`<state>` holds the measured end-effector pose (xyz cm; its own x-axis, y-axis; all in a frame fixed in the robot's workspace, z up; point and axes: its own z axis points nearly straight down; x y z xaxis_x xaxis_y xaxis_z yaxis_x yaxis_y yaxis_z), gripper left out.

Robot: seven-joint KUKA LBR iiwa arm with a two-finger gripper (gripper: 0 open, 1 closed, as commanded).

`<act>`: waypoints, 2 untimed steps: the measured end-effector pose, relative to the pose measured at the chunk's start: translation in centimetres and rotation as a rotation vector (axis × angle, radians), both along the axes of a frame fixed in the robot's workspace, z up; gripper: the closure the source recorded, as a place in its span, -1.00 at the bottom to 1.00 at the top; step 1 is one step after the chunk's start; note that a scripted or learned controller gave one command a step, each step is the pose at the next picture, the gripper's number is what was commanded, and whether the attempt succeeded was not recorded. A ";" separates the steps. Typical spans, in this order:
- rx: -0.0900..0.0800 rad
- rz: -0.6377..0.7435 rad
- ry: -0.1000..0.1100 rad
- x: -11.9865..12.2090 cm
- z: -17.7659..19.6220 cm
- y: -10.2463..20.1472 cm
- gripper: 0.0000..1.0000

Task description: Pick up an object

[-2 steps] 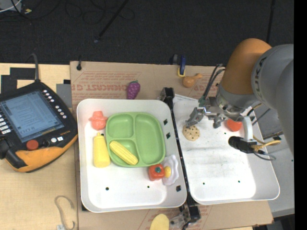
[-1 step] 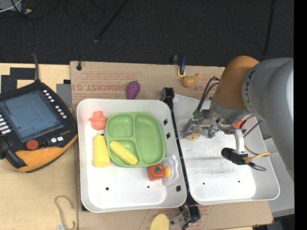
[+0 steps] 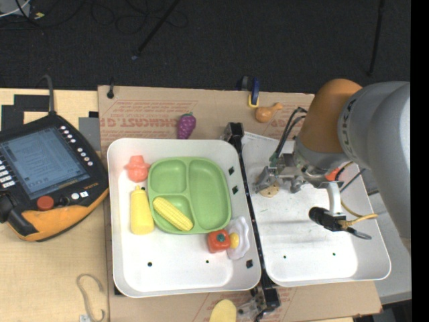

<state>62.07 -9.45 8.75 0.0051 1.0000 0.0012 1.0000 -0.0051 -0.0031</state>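
Tan, small object [image 3: 269,190] on the right bin's [image 3: 315,267] floor near its left wall, lying directly under the gripper [image 3: 273,180]; whether anything sits between the jaws cannot be told.

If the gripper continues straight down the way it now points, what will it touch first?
Most likely the small tan object lying on the floor of the right bin, just below the gripper. From this slanted view depth is unclear, so it might miss it and meet the bare bin floor instead.
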 end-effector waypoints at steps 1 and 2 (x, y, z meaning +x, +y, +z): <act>0.000 -0.006 0.001 0.0 1.0 -0.2 1.00; -0.001 -0.003 -0.005 0.1 5.3 -0.6 1.00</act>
